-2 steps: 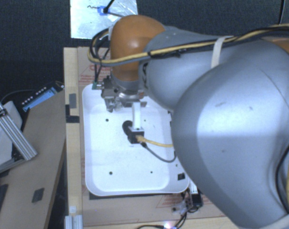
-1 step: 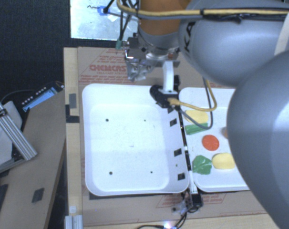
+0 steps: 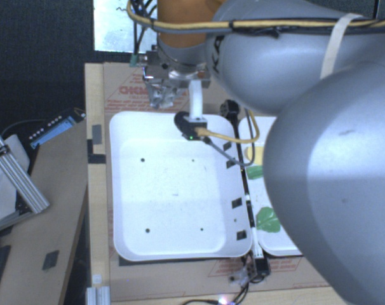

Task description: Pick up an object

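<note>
Honestly hovering past the left white plastic bin's [image 3: 126,189] far rim, metal two-finger gripper [image 3: 159,97] state unclear, green crumpled object [image 3: 267,220] lying well off in right bin [image 3: 278,248].

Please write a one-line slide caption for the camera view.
KUKA arm reaches over two white bins; gripper hovers beyond the left bin's far rim, green objects right.

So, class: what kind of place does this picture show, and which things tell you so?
Most likely a robotics lab or test cell. A large grey arm with an orange band reaches over two shallow white bins on a bench, cables run along the arm, and an aluminium frame rail stands at the left.
</note>
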